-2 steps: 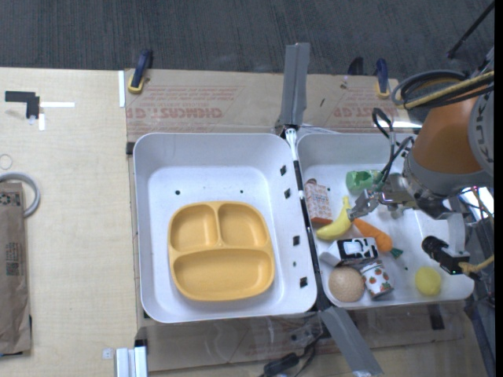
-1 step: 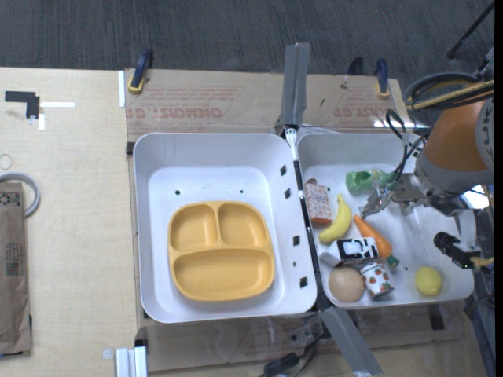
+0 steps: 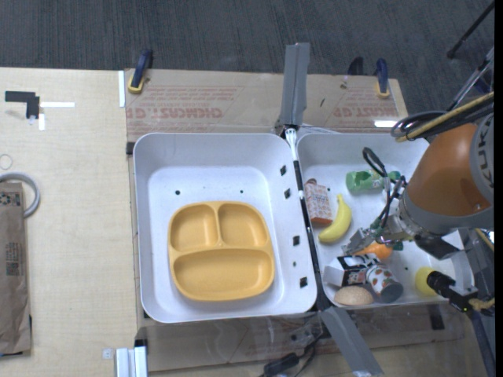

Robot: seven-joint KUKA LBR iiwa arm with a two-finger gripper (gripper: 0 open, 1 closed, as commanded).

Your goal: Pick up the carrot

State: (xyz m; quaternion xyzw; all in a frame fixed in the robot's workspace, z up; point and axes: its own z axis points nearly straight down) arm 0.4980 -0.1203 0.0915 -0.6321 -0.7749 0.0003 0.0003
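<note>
At the near edge of the right white plastic bin we count one pale round bread roll, one small printed can lying on its side, one small dark-and-white box and one yellow rounded lemon-like object to the right.

A little farther lies the small orange carrot, and we see one only. It is directly under the tip of the grey two-finger gripper, touching it or almost. So much of it is covered that we cannot tell its long axis. We also cannot tell how wide the claw stands, or whether it has hold of the carrot. In our judgement the carrot is just on the near side of the claw, so the coming move is a close and a lift, not a reach.

Farther still are one yellow banana, one red-and-white packet and one green plastic object.

In the left white bin there is one yellow plastic plate with three compartments.
</note>
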